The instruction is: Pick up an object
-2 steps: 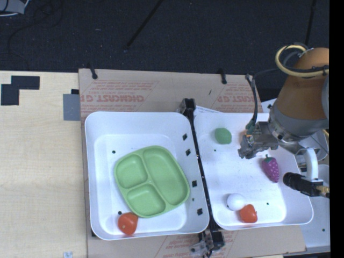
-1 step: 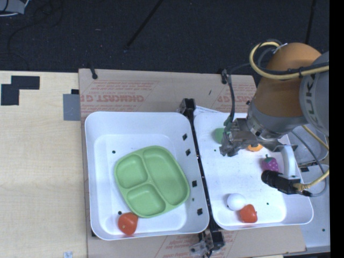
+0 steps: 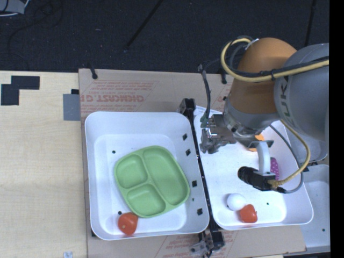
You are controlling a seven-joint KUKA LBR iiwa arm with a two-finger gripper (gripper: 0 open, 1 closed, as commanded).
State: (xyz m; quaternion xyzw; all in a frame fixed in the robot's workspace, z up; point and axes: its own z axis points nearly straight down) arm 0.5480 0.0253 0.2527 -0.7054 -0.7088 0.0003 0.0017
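My gripper (image 3: 208, 142) hangs low over the right bin (image 3: 293, 211), close to that bin's left wall and towards its far end. Whether it holds anything is not visible from here. At the near side of the right bin a white egg-shaped thing (image 3: 235, 201) lies beside a red object (image 3: 248, 214), the two almost touching, both well apart from the gripper. A pink object (image 3: 274, 167) peeks out further right, partly hidden by the arm's hardware. Under the wrist a small orange piece (image 3: 259, 138) shows.
The left bin (image 3: 102, 144) holds a green divided plate (image 3: 152, 180) and a red tomato-like object (image 3: 128, 223) at its near left corner. A black divider (image 3: 196, 165) runs between the bins. The arm's bulk covers the right bin's far part.
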